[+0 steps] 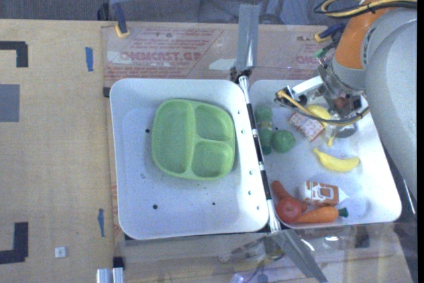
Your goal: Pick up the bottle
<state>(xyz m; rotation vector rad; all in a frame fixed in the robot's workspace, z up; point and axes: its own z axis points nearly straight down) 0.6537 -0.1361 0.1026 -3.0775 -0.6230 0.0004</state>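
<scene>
Your bottle (265,121) is, as far as I can judge, the slim green thing in the right bin (374,175), a little right of the frame's centre. It lies on its side along the bin's left wall, just beside a round green fruit (283,140). It is small and a little blurred, so please take this naming with care. The orange and white carton-like thing (322,192) lower in the same bin could also be a small container.

The claw (334,117) hangs over the upper part of the right bin, near a red and white packet (306,126) and above a yellow banana (336,160). It is apart from the bottle, toward the right. Cables and the wrist cover it, so I cannot tell whether it is released or clenched, and I see nothing grasped in it.

I expect the bottle to be light, probably a hollow plastic toy, stiff enough not to crush but smooth and round. It may roll or slip out when you squeeze it. You should take it across the middle of the body, not at the narrow end, and close at right angles to its long axis. The bin wall on one side and the green fruit on the other leave little room, so one side of the claw may strike the wall or push the fruit. A gentle, centred approach from above seems the safest.
</scene>
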